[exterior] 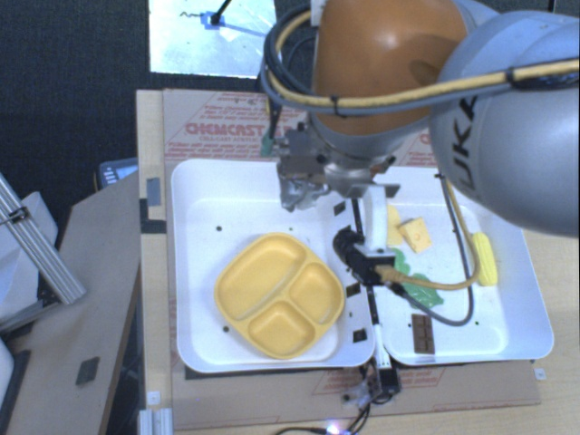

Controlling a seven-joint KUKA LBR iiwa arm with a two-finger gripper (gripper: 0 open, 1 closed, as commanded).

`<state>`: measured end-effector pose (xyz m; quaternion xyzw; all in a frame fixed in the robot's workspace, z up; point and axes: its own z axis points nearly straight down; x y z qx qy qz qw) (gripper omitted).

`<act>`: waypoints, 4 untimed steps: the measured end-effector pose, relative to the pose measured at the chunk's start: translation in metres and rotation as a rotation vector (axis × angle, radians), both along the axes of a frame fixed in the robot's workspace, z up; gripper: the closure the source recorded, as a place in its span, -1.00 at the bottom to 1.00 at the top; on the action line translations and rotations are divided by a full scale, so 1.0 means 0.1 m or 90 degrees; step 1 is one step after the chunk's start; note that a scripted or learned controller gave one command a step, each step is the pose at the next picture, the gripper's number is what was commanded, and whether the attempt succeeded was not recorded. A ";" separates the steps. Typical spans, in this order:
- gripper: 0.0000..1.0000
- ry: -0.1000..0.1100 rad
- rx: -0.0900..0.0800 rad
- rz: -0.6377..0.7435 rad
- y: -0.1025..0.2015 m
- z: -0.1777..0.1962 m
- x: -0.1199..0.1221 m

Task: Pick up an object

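Note:
A yellow divided plate (279, 294) lies in the left bin (198, 243), towards its front. The right bin (512, 324) holds a cheese wedge (417, 236), a corn cob (485, 259), a green piece (419, 285) and a brown chocolate bar (423, 333). My gripper (299, 190) hangs below the orange wrist band, over the far right part of the left bin close to the divider. It is above and behind the plate, apart from it. Nothing shows in its grasp.
The bulky grey arm (507, 125) covers the far half of the right bin. A yellow cable (458, 284) loops down over the right bin, with a black connector (352, 247) at the divider. Cardboard (217, 125) lies under both bins.

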<state>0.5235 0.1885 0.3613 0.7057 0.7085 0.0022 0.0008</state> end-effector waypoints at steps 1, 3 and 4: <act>1.00 -0.001 0.001 0.001 0.06 0.51 -0.11; 1.00 0.000 0.000 0.001 0.46 0.16 -0.36; 1.00 0.000 0.000 0.001 0.46 0.46 -0.37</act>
